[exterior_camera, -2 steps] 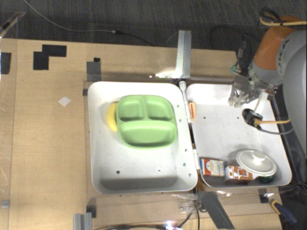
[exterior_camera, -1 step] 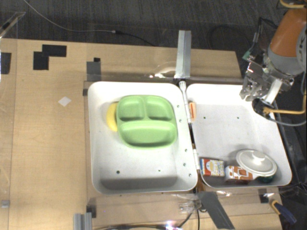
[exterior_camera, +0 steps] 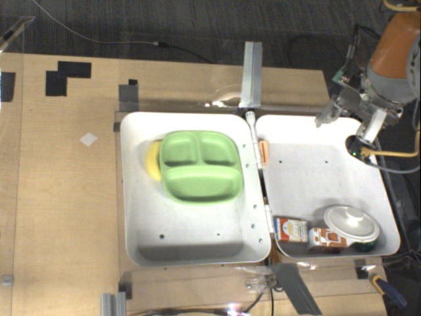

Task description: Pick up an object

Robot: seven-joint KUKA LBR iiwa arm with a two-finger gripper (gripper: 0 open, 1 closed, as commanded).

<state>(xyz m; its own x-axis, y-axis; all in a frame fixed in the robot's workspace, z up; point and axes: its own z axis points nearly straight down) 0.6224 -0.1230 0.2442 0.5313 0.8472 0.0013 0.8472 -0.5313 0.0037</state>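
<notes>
Gripper (exterior_camera: 347,114) hangs at the far right corner of the right bin (exterior_camera: 309,176), above the rim, on the arm (exterior_camera: 395,51) that comes in from the right edge of the bench (exterior_camera: 59,196). Claw state: cannot tell from this angle, as the wrist hardware covers it.

Pickable things sit in both bins, all well apart from the gripper.

Right bin:
- red-and-white carton (exterior_camera: 291,230) lies flat against the near edge, towards the near left corner
- brown-and-white carton (exterior_camera: 327,239) lies just beside it on the same edge, and the two look to be touching
- white round lid (exterior_camera: 352,224) is in the near right corner, overlapping the second carton's right end
- small orange item (exterior_camera: 264,153) is tucked against the left wall, in the far half; too small to identify

Left bin (exterior_camera: 191,242):
- green divided plate (exterior_camera: 199,166) sits right way up in the far half, roughly centred between the side walls, with two small compartments on the far side and one long one on the near side
- yellow item (exterior_camera: 152,161), possibly a banana, pokes out at the plate's left edge, touching it and partly hidden by it

The near half of the left bin's floor is bare white.
</notes>
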